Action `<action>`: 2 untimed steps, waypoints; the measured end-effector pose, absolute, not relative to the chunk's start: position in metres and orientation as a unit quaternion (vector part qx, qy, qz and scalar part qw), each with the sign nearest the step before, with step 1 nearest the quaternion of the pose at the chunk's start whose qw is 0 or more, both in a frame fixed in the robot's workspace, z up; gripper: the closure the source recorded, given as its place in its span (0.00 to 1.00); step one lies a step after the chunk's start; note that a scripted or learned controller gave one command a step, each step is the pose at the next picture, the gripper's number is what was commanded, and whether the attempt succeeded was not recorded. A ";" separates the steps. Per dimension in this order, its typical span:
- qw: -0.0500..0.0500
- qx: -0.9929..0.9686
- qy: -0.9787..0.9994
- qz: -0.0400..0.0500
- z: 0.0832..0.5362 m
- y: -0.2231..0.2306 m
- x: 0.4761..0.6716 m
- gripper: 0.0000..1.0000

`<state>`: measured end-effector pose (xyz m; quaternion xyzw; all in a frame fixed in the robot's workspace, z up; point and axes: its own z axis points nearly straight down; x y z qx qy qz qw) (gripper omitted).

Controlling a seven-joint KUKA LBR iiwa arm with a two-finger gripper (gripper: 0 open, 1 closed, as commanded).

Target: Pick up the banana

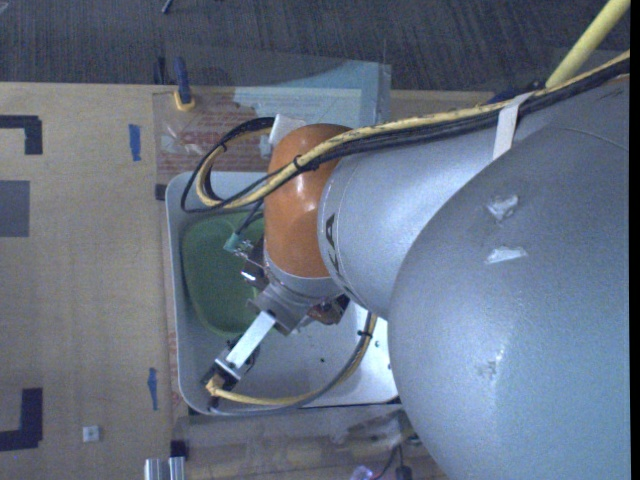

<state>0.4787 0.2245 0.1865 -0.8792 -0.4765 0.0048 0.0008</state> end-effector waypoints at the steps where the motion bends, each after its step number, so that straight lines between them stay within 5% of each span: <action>1: 0.000 -0.887 -0.462 0.003 0.175 0.225 0.508 1.00; 2: 0.001 -0.900 -0.436 0.005 0.166 0.224 0.486 1.00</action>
